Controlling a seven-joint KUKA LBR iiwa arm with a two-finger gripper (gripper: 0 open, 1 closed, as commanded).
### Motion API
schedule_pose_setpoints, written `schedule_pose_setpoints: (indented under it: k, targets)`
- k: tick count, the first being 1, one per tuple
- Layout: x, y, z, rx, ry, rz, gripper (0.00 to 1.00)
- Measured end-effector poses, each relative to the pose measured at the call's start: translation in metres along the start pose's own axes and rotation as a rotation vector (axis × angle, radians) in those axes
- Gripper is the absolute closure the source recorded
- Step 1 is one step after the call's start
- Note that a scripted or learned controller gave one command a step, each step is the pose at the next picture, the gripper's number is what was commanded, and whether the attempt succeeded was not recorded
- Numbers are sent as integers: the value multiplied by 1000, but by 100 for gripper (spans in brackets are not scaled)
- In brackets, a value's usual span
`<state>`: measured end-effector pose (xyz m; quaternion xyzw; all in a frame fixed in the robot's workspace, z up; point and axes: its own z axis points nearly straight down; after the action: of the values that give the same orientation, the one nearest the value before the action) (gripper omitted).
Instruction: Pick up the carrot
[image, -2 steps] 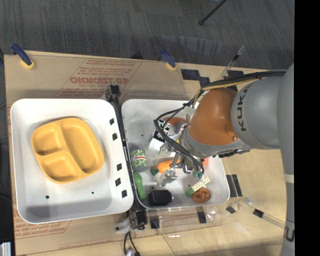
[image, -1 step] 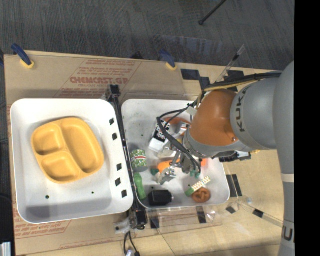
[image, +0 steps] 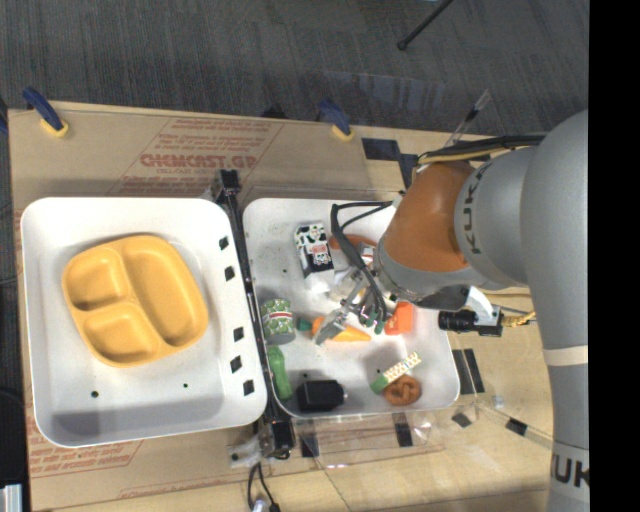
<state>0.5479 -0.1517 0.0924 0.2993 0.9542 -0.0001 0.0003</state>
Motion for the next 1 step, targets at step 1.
schedule_pose_setpoints:
  k: [1]
  targets:
    - [0,2,-10,0,-1,-8,100]
